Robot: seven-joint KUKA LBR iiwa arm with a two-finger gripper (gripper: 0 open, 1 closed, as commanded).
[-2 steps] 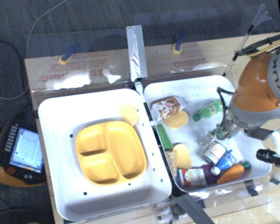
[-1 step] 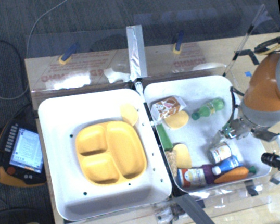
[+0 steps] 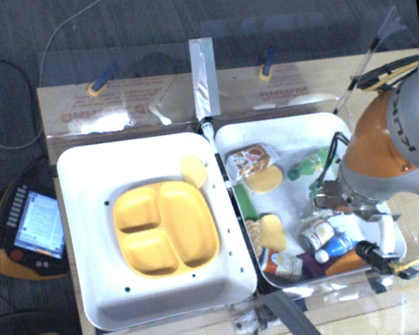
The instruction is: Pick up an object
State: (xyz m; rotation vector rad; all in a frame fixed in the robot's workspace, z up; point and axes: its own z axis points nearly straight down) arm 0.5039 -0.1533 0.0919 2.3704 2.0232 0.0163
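Clutter [image 3: 309,241] heaped in right bin [image 3: 282,129], handy to arm | jaws [image 3: 327,201] low over it, state cannot tell | left bin [image 3: 84,222] holds yellow tray [image 3: 165,226] | grasp seems unmade

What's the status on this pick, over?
Pincer low in right bin, fingers unclear. Nothing seen held. Green bottle and white bottle crowd it.
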